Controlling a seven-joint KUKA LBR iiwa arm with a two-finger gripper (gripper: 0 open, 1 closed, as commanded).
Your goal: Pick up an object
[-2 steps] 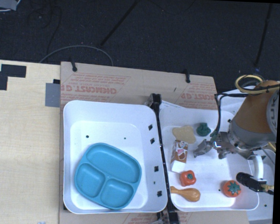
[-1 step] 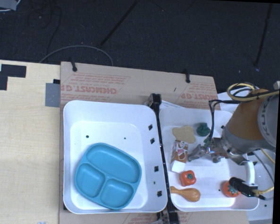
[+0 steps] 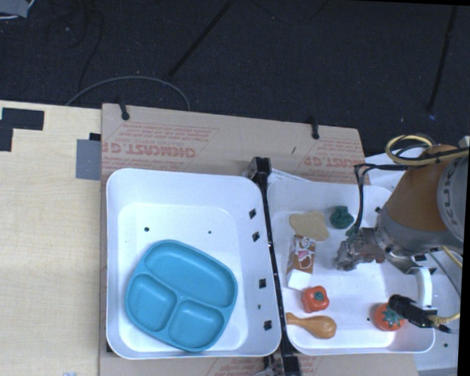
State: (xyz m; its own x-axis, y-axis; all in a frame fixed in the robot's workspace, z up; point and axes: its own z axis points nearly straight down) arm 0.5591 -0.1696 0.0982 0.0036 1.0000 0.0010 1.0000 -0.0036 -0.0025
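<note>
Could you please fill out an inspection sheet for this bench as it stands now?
Surface: two white bins side by side, left bin and right bin, on cardboard over a light wooden bench.
Job's things: right bin holds a tan flat piece, teal object, brown-and-white carton, tomato, tan gourd, orange fruit.
Clutter: blue divided tray in the left bin.
Grippers: gripper low over the right bin, nothing seen held.
Cables: black cable and yellow loop by the arm; cords on the dark floor.
Surroundings: dark carpet behind the bench.
</note>
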